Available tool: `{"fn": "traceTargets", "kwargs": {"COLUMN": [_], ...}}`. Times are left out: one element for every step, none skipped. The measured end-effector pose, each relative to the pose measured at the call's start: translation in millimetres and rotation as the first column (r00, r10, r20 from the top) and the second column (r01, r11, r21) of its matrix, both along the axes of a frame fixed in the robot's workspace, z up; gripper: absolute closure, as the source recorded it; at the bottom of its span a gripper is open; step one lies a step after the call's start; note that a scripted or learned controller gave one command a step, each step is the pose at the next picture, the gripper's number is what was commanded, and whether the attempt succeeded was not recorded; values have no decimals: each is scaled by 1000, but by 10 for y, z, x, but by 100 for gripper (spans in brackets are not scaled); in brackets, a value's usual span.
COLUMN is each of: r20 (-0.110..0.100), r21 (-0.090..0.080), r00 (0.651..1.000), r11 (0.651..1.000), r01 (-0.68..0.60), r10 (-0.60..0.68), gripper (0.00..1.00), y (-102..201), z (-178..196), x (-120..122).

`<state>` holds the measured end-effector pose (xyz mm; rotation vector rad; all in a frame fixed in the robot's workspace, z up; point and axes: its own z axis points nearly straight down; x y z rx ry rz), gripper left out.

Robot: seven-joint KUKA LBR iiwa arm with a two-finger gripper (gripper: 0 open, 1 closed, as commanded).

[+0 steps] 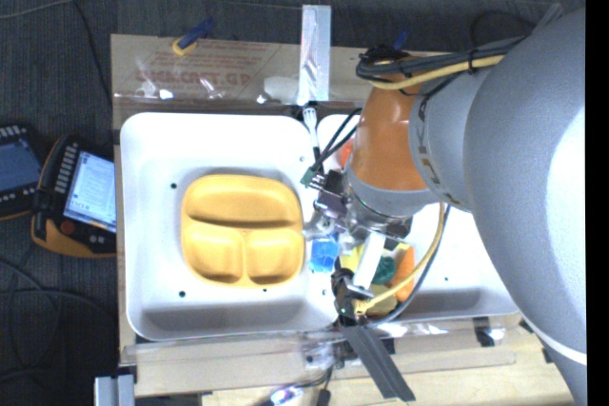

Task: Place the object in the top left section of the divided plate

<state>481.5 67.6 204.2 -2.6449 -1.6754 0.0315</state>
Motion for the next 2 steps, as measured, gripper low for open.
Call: {"fn": "traceTargets", "kwargs": {"r20": [-5,-9], "r21": [-1,-2], "r00": [1000,1000], "r11": [1000,1000], "r01": [-1,-3], "r10": [1,3], "gripper": [100,100], "y": [1,1], "z": [76,153], "x": [1,3]}}
